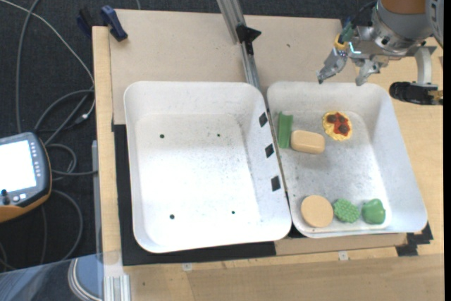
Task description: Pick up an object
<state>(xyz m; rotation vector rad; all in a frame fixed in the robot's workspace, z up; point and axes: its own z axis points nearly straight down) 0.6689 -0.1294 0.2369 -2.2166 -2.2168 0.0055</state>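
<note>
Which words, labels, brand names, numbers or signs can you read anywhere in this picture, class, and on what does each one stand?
None can be read.
Handheld pendant at the left edge: its screen glows blank white, with no legible characters.
Right bin: the toy foods in it carry no lettering.
Left bin: dark specks, not writing.
Gripper and arm: no legible marking.

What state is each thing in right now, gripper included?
gripper: open, holding nothing, above the right bin's far edge.
left bin: flat on the bench.
right bin: holds all six items.
green block: against the dividing wall.
tan loaf: lying beside the green block.
</note>
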